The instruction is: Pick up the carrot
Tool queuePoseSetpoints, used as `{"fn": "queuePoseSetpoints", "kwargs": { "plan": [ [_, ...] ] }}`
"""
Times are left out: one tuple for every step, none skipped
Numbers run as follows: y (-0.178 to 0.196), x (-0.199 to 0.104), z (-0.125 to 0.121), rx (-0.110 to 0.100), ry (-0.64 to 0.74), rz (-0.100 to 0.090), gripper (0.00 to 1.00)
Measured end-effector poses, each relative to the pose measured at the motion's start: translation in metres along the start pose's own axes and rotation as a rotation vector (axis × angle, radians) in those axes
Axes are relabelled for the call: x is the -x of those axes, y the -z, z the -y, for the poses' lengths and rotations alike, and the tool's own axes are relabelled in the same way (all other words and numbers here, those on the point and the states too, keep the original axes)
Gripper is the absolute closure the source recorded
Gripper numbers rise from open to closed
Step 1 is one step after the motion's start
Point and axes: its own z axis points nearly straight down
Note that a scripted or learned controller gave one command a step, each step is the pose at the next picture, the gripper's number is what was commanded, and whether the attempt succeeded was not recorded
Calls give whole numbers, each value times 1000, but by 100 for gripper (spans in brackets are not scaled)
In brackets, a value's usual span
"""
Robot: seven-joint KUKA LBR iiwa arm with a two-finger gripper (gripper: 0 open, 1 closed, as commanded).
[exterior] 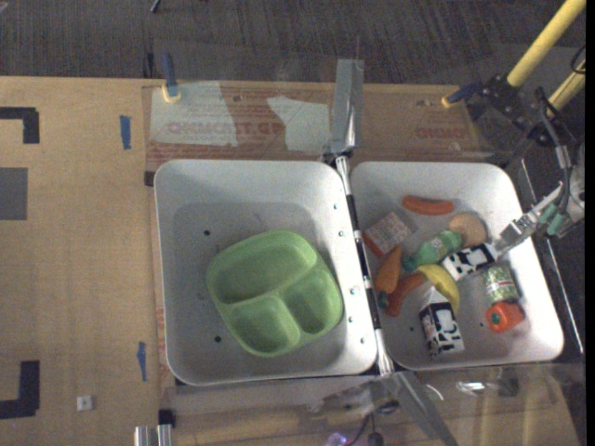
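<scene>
A: Camera view, what's on the counter [74, 249]?
B: Two white bins side by side. Left bin [186, 184] holds a green divided tray [274, 291], sitting toward its middle, a bit to the near side. Right bin [539, 342] holds the toy food.

A: Where's the carrot?
B: Carrot [390, 269] is in the right bin, close to its left wall, about midway along it, standing at a slant. A reddish piece [405, 292] lies just beside it on the near side, touching or nearly so; can't tell which.

A: Rest of that bin?
B: Sausage [429, 205] near the far wall. Red-and-white box [389, 231] just beyond the carrot. Tan round piece [468, 228] past the middle. Green bottle [434, 249] and banana [440, 282] at the centre, touching. Two cow-print cartons: one [468, 261] at the centre, one [441, 329] near the near wall. Green can [500, 283] and an orange-red piece [505, 317] toward the right wall.

A: Pincer?
B: Pincer [513, 235] comes in over the right bin's right edge, tip next to the centre carton, well apart from the carrot. Can't tell whether it's apart or together; too small and blurred. Nothing visibly clamped.
</scene>
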Motion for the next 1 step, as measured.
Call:
{"fn": "queuePoseSetpoints", "kwargs": {
  "plan": [
    [62,16,-4,3,379,4,100]
  ]
}}
